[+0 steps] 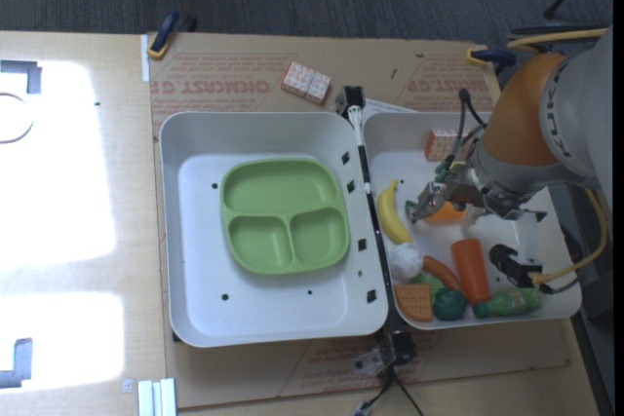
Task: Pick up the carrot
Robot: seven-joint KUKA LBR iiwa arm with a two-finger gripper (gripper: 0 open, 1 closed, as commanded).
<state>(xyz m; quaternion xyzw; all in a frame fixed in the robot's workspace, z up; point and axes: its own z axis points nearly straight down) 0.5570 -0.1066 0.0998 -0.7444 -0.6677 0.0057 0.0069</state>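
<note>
White plastic bins, two, side by side on a cardboard sheet (234, 78): the left bin (185, 209) holds one green divided plate (285, 214) with three compartments; the right bin (561, 302) holds the toy food. Count in the right bin: one yellow banana (393, 214) by the left wall; one white crumpled piece (406, 259) just below it; one carrot (470, 270), a stout orange-red cone with blunt ends, lying steeply with its top toward the arm, in the lower middle of that bin; one thinner orange-red piece (442, 272) slanting just left of it; one orange waffle-like block (413, 300); one dark green round item (449, 304); one green vegetable (507, 302) at the bottom right. Outside the bins: one small patterned box (306, 82); one blue clip (164, 32). Gripper (429, 203), one, above the carrot and apart from it, low over something orange (447, 213); whether it is spread or closed cannot be told.
</note>
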